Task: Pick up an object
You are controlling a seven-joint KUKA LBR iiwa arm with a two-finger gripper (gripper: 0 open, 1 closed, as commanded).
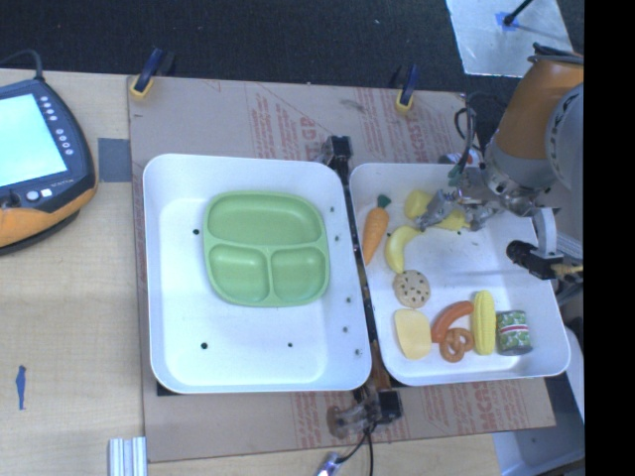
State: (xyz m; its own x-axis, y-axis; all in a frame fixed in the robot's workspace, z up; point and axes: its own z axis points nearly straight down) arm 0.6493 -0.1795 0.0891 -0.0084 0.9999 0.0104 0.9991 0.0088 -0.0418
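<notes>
Gripper (444, 209) low in the right bin (536, 365) over yellow toy food (422, 203), finger state cannot be told, faint red lettering on the cardboard (268, 117) unreadable, green-labelled can (514, 331) print illegible

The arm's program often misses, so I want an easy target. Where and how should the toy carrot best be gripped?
Grip the carrot across its thick orange upper body, just below the green top, coming straight down. It lies flat, lengthwise along the right bin's left wall, tapering toward the bottom. Probably close the fingers across its width; the wall leaves little room on that side.
</notes>
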